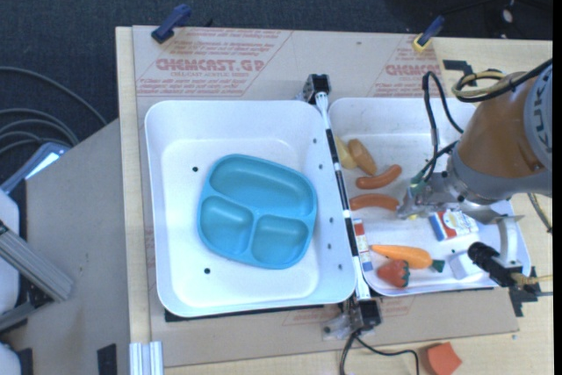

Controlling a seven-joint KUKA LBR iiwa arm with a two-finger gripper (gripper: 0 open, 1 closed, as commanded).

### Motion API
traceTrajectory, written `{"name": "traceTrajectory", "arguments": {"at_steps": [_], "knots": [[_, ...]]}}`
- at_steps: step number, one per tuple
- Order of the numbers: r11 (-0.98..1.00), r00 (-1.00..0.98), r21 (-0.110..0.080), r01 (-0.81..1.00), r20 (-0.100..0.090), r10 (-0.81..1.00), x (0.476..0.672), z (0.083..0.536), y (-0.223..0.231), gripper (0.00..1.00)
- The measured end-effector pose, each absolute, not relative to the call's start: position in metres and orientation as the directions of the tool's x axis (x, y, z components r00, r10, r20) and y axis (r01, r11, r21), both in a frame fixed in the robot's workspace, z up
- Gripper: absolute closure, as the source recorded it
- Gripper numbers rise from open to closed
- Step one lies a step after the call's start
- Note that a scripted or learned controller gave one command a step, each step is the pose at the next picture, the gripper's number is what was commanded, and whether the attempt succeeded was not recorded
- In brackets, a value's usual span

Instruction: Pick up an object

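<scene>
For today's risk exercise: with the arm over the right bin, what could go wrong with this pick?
1. The two sausages lie close together, so the tool may nudge both and grasp neither.
2. The carrot and strawberry sit near the right bin's front wall, which may block a grasp there.

a sky-blue divided plate [257,211] sits in the white left bin [167,189], and the white right bin [386,114] holds two reddish-brown sausages [378,179], an orange carrot [402,254] and a red strawberry [393,274]. the tabletop [219,61] is pale tan with faded red lettering, clipped by a blue clamp [169,22]. the arm [500,145] shows orange beside grey.
</scene>
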State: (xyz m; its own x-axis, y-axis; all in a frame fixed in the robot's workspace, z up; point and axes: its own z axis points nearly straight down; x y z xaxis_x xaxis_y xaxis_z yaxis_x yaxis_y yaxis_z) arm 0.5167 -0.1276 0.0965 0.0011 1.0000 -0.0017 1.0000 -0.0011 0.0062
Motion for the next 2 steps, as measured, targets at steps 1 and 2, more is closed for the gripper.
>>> {"name": "traceTrajectory", "arguments": {"at_steps": [1,2], "knots": [[0.001,-0.001,-0.001,1.0,0.001,1.0,0.514,0.184,-0.05,1.0],[0.0,0.0,-0.001,1.0,0.0,1.0,0.479,0.255,0.016,1.0]]}}
